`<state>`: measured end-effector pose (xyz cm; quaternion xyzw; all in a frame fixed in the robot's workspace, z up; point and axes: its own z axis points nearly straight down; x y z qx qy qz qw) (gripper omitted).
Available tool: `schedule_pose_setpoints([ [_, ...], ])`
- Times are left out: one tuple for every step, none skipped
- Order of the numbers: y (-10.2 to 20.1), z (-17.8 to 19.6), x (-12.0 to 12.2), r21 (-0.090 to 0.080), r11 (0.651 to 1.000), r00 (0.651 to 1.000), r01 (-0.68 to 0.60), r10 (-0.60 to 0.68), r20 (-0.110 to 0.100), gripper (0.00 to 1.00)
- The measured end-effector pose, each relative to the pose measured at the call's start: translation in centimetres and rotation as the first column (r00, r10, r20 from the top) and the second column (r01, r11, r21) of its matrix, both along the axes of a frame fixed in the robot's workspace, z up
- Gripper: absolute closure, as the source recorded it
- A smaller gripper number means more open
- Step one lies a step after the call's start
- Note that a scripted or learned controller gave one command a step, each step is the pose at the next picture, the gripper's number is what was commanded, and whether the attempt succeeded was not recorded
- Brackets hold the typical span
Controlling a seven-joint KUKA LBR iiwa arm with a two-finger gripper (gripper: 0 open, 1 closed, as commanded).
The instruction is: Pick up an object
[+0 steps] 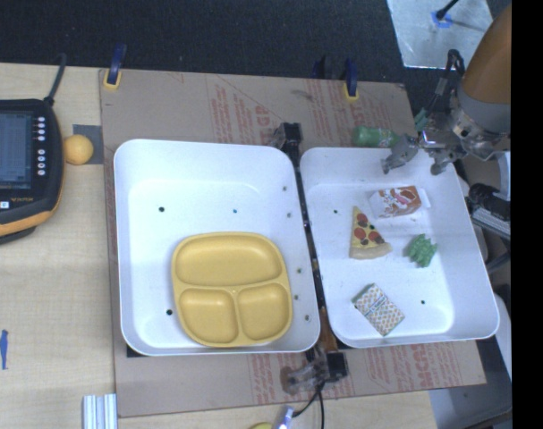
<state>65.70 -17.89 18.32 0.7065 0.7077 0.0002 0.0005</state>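
Yellow tray (228,289) — 2 white bins (146,177) — green toy (421,250).

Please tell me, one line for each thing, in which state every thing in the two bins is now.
Yellow plastic divided plate: lying flat in the left bin, compartments bare.
Toy pizza slice: flat in the right bin.
Red-and-white packet: lying flat.
Green toy vegetable: lying loose.
Small patterned box: lying tilted.
Gripper: above the right bin's far edge.
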Motion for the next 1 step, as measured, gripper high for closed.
schedule_pose_setpoints([
  [5.27, -7.39, -3.42, -0.005, 1.000, 1.000, -0.003, 0.003, 0.010, 0.00],
])
